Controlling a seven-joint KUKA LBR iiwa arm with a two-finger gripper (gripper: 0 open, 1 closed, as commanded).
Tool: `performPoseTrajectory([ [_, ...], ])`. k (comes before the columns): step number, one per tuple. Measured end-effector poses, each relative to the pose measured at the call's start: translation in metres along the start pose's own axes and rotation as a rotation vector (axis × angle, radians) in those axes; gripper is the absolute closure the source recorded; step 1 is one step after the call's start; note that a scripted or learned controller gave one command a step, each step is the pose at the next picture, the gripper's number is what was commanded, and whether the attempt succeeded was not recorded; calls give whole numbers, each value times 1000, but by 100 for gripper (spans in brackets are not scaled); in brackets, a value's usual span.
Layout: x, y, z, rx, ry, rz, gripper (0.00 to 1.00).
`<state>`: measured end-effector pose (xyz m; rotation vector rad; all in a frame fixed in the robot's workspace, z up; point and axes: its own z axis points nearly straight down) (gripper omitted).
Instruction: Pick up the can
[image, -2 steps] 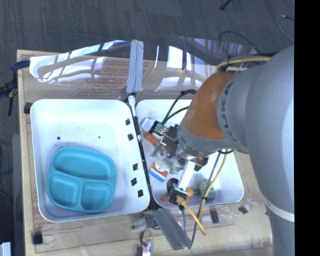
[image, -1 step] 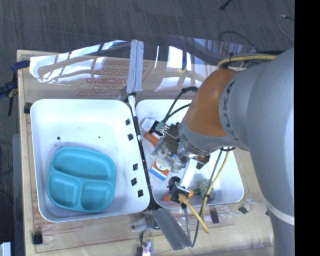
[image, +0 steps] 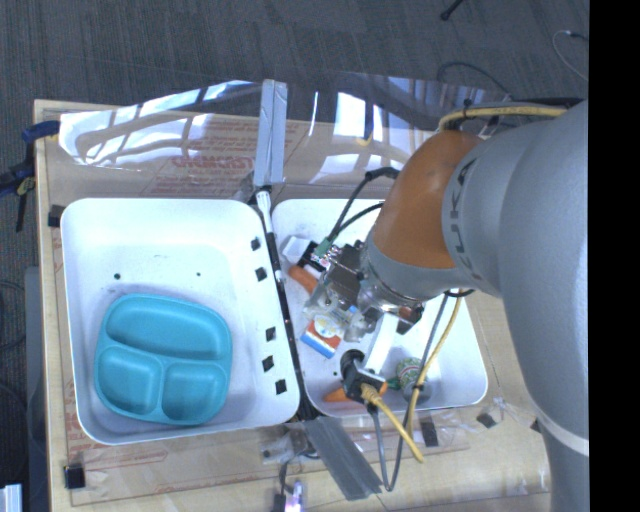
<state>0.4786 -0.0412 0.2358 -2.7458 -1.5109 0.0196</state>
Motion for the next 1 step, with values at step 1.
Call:
performPoseTrajectory([
  [1, 78, -52, -6, -10, 5, 16, 100],
])
